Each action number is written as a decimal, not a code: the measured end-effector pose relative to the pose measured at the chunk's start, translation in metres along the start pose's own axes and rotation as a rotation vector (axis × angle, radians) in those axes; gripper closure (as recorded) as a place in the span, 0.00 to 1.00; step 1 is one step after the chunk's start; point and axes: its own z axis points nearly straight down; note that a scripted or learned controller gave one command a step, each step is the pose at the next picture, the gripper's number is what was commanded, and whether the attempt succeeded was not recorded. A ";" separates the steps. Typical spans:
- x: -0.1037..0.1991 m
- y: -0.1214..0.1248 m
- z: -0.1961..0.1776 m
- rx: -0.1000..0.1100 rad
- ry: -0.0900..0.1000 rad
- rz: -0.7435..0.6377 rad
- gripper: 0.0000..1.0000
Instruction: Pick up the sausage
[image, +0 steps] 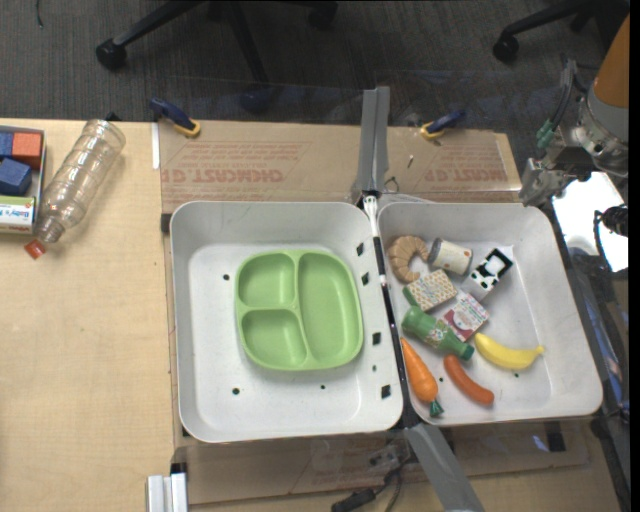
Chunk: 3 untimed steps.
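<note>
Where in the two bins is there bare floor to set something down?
Left bin: a bare margin all around the green plate. Right bin: bare along the right wall, past the banana and cow toy. Its left half is crowded, from croissant to sausage.

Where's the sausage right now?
The sausage lies in the right bin, near its front edge, between the carrot and the banana.

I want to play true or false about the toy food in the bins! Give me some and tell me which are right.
1. The sausage lies in the right bin. True.
2. The green plate holds the banana. False: the banana is in the right bin.
3. The carrot lies beside the sausage. True.
4. The end effector holds the sausage. False: the sausage lies on the bin floor.
5. The plastic bottle stands upright. False: it lies on its side.
</note>
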 end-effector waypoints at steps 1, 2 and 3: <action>0.044 0.002 -0.100 -0.003 0.000 0.030 1.00; 0.106 0.002 -0.165 -0.002 0.000 0.023 1.00; 0.177 -0.001 -0.046 -0.001 0.001 -0.478 1.00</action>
